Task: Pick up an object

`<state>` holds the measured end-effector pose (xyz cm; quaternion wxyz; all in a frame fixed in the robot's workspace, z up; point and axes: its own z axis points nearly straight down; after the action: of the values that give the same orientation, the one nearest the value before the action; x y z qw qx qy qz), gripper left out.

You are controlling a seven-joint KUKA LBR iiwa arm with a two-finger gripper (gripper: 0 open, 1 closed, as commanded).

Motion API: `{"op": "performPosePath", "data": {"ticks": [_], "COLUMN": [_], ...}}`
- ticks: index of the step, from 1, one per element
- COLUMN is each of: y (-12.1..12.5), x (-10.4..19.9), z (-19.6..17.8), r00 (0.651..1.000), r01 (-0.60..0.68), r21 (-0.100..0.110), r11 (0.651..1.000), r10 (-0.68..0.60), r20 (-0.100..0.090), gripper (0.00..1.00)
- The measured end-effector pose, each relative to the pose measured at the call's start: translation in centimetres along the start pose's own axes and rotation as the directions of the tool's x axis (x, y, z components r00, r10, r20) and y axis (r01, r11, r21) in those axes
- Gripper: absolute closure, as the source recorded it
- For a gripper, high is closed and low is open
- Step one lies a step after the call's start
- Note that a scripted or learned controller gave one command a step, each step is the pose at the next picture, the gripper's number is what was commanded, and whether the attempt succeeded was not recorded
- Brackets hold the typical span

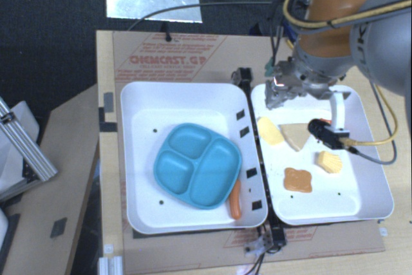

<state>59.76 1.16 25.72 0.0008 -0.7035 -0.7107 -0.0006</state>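
— Closest to the camera was the arm [341,3], its orange band high over the far right of the bench. Below it you had the gripper [277,100], pointing down at the far left corner of the right bin [381,198].

— Did it have hold of anything?

— You could see none of the pieces in its grip. Whether it was apart or together, you could not tell from that slant, nor whether it touched the bin.

— What was on offer for picking?

— Four pieces lay in that right bin. A pale yellow piece [270,131] lay just in front of the gripper, near the bin's left wall. A tan wedge [294,136] lay just beside it. A yellow block [329,161] lay further right, and an orange-brown piece [298,180] lay toward the front.

— And the other side?

— Your left bin [145,138] held a blue divided plate [197,164], with an orange sausage [235,198] along its front right edge, well apart from the gripper.
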Motion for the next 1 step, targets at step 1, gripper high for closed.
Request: {"op": "performPosePath", "data": {"ticks": [1], "y": [-2.30], "x": [5.22], "z": [1.94], "r00": [1.000], "r01": [0.000], "r21": [0.002], "r11": [1.000], "r10": [0.000], "r20": [0.000], "gripper": [1.00]}}
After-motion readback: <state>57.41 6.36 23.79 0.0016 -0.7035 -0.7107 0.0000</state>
